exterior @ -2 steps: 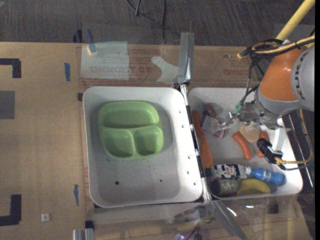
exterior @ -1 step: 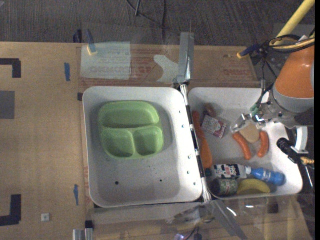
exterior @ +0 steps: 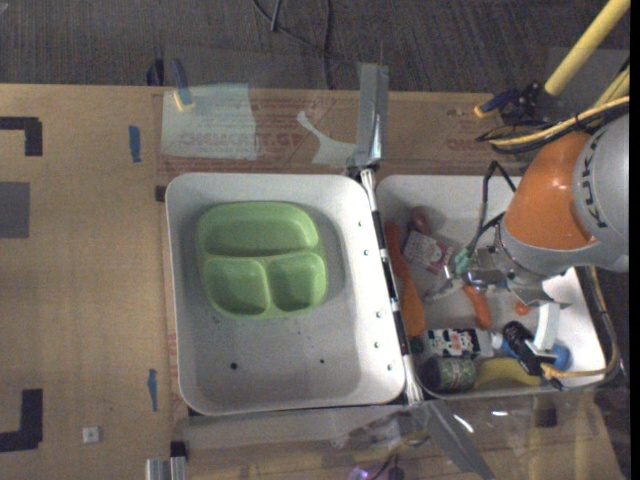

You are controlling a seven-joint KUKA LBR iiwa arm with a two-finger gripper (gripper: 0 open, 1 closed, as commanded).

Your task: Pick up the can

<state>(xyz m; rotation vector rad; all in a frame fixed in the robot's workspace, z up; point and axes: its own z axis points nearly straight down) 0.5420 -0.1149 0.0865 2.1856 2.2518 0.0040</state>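
Can [exterior: 455,373] lies at right bin's [exterior: 450,193] front (gripper [exterior: 487,280] state unclear).

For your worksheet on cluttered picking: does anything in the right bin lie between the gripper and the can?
Yes. The can lies at the right bin's near edge. Between it and the gripper lies a small black-and-white carton, and a banana sits against the can's right side.

Grey arm [exterior: 575,203] with orange band reaches in from the right, wrist angled down-left
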